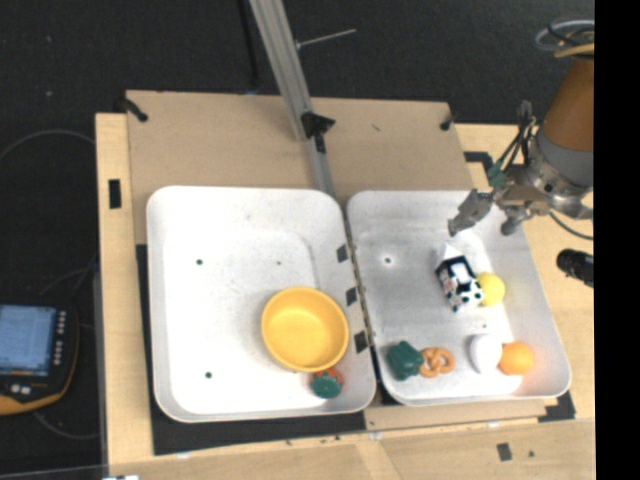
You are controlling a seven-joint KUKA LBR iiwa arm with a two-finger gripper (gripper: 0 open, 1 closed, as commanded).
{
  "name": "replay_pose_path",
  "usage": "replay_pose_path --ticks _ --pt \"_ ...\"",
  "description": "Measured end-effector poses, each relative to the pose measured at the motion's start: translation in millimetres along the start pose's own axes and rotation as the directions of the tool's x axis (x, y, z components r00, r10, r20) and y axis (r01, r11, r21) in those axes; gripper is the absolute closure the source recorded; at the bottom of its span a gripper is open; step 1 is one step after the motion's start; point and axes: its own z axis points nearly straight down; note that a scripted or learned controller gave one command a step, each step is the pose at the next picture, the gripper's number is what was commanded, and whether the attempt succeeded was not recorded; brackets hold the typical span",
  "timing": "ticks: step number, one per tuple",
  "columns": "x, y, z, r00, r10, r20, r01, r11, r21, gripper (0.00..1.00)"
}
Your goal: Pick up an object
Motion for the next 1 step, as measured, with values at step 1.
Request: replay_pose_path --ticks 1 --pt "0.0 0.0 0.0 1.0 0.0 0.0 0.0 1.0 0.0 0.0"
